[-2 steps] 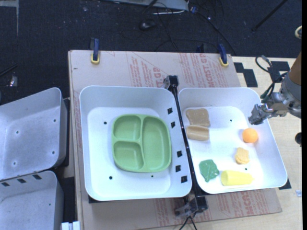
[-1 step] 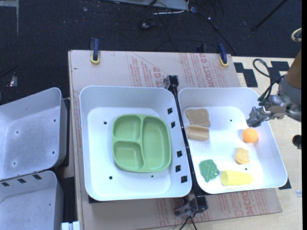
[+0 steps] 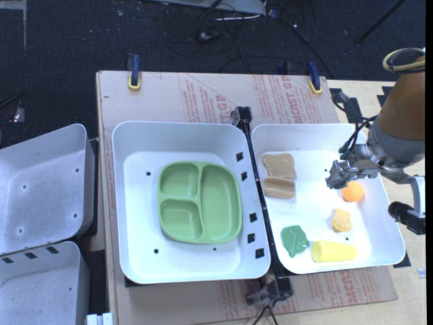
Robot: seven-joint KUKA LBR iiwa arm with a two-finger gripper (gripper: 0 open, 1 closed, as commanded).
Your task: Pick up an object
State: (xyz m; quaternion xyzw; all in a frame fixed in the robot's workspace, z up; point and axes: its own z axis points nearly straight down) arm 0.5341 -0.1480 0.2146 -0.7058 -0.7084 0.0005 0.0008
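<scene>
Small round orange ball (image 3: 352, 193) sits in right shallow white bin (image 3: 308, 266), near its right wall; round, no clear long axis. Dark hand (image 3: 338, 177) hovers just up-left of it, can't tell how it's set. Same bin: two tan bread-like slices (image 3: 279, 175), small orange lump (image 3: 342, 220), green flat piece (image 3: 294, 240), yellow block (image 3: 333, 251). Left white bin (image 3: 132, 249) holds a green three-compartment plastic tray (image 3: 200, 202).

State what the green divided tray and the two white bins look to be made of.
Green divided tray: probably moulded plastic, matte to satin; uniform pale green, soft rounded compartment ridges, no glare.
White bins: likely thin formed plastic or coated sheet; smooth, rounded corners, faint sheen. The view cannot settle which.
</scene>
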